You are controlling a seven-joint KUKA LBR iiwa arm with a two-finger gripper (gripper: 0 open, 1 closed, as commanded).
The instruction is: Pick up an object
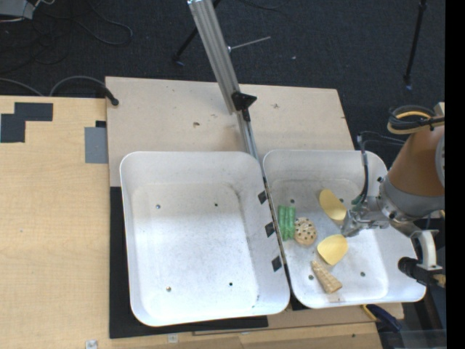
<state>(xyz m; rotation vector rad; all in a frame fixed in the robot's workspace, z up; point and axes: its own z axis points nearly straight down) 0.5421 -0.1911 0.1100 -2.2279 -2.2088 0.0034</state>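
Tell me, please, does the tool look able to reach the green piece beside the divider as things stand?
Probably yes. The green piece lies uncovered in the right bin, with the tool already over that bin; the speckled round piece touching it may crowd a grasp.

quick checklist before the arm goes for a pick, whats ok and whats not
1. Objects to pick lie in the right bin: ok. Two yellow pieces, a green block, a round dotted piece and a tan wedge.
2. Gripper over the right bin, near the upper yellow piece: ok.
3. Gripper free of any object: cannot tell, the tips are too small and dark to read.
4. Target stands apart from its neighbours: not ok for the green block and the dotted piece, which look to be touching; ok for the upper yellow piece.
5. Room beside the bin wall: ok for the yellow pieces; the green block sits close to the divider.
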